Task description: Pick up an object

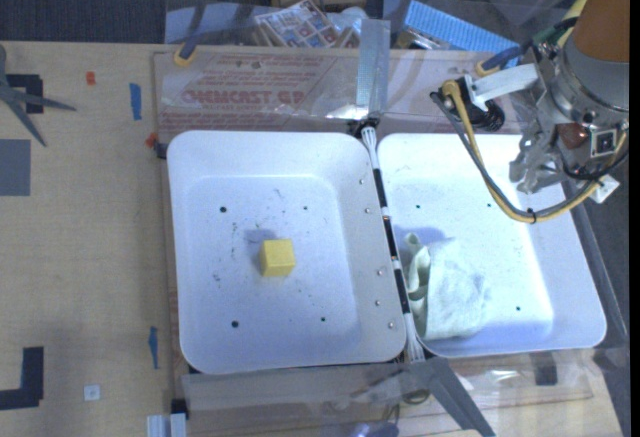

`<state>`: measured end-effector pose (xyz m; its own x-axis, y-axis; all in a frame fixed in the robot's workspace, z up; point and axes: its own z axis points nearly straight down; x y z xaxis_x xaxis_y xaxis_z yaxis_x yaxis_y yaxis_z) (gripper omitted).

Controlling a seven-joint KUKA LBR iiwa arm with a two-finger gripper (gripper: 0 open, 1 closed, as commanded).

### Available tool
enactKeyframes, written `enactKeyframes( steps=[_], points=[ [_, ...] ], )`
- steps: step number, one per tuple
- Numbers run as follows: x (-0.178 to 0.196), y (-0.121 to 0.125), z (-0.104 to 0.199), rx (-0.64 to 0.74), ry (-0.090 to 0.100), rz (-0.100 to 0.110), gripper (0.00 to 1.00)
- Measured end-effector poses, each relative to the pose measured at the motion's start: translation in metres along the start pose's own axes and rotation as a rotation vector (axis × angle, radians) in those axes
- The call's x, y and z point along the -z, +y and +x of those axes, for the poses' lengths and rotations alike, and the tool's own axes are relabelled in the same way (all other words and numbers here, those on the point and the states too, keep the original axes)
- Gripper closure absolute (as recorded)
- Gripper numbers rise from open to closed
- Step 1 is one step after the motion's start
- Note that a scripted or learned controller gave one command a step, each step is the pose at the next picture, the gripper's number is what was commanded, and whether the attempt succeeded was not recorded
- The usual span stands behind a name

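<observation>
Cube (pixel 278 257): we see it mid left bin (pixel 200 165), well apart from the gripper.
Gripper (pixel 532 170): above right bin (pixel 570 325); we cannot tell its opening.
Cloth (pixel 445 287): right bin, beside divider.

My arm (pixel 600 35) is cut off by the right and top edges, my gripper (pixel 535 165) is too cluttered with cable and brackets to read, and the white cloth (pixel 450 290) blends into the right bin (pixel 480 165) so its outline stays unclear.
</observation>
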<state>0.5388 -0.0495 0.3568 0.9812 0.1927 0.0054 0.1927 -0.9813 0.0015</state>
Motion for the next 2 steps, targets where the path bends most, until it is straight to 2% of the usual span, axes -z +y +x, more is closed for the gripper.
enactKeyframes(
  steps=[1,2],
  points=[
    [0.01,0.001,0.0,-0.003,0.001,-0.001,1.0],
    [-0.044,0.031,-0.067,0.005,-0.009,0.004,1.0]
  ],
)
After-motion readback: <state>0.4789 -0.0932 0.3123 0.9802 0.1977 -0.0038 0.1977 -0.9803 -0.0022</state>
